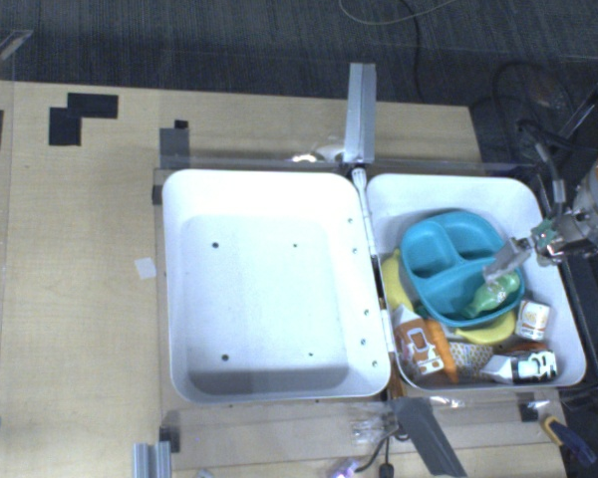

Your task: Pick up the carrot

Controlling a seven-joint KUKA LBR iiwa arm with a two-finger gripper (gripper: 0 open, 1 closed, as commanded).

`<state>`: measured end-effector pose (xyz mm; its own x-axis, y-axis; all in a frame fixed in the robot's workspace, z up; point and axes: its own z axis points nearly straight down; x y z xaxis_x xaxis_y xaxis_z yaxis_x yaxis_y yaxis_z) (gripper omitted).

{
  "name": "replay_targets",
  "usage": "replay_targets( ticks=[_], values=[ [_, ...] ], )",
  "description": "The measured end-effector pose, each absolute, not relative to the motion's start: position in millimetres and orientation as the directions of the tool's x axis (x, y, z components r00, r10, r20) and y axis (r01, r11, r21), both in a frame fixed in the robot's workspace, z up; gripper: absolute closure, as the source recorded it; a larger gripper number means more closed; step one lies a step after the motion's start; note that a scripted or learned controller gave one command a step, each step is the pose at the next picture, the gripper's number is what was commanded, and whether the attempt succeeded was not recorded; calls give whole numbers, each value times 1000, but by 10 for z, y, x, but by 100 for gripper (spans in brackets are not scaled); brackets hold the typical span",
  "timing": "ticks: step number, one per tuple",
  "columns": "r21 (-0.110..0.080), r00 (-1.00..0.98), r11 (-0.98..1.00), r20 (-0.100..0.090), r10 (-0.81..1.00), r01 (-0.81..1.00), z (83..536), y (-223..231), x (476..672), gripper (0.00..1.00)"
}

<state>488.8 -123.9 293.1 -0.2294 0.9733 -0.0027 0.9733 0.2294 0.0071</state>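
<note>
The left bin (264,287) is lying bare and smooth, a rounded white rectangle with plenty of open floor. The right bin (448,192) is carrying a crowded heap along its front edge. A glossy blue divided plate (448,257) is sitting tilted over a yellow dish (483,332). The carrot (444,350), orange and tapered, is lying at the bin's front left corner, its long axis running roughly front to back (partly under a brown printed packet (417,345)). The gripper (500,267) is reaching from the right edge over the plate; whether its fingers are spread, I cannot tell. A small white jar (533,319) is resting near the right wall.
</note>
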Motion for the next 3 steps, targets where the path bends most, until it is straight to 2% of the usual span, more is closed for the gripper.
replay_targets(
  ticks=[1,2,3],
  values=[
    [4,-186,186,0,983,983,2253,-97,4881,0],
    [5,-354,354,-1,935,935,2579,434,5453,0],
    [8,-496,496,-4,868,868,4177,905,5914,0]
  ],
)
